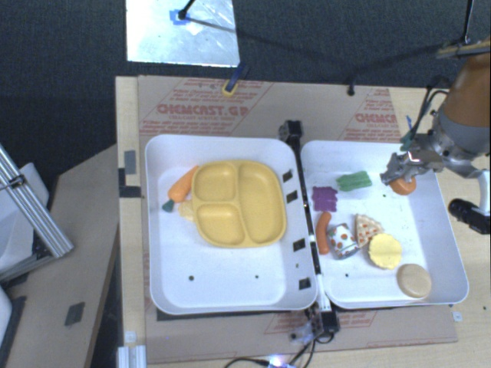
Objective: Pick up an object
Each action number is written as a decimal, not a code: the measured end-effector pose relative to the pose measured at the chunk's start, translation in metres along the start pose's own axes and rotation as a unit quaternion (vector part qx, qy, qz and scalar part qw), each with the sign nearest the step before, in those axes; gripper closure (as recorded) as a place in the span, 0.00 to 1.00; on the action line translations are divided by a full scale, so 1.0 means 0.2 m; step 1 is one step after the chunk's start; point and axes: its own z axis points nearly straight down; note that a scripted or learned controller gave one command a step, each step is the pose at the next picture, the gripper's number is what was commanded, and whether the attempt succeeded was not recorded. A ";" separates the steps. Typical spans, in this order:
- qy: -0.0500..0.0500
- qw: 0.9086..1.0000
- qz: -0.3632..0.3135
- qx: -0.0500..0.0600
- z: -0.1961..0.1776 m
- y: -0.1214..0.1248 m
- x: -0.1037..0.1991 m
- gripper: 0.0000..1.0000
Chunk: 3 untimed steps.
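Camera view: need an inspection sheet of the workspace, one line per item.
Surface: wooden bench bearing two shallow white plastic bins, left bin and right bin.
Job's things: right bin holds green block, purple piece, red sausage-shaped toy, pizza-slice toy, yellow disc, tan round biscuit, orange round toy.
Clutter: yellow sectioned plastic tray and orange toy carrot in left bin.
Grippers: end effector low over the orange round toy at the right bin's far side.
Cables: black cables across the dark floor.
Surroundings: shiny metal sheet, aluminium frame.
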 end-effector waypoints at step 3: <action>0.000 1.000 -0.001 0.001 0.00 0.28 0.56 1.00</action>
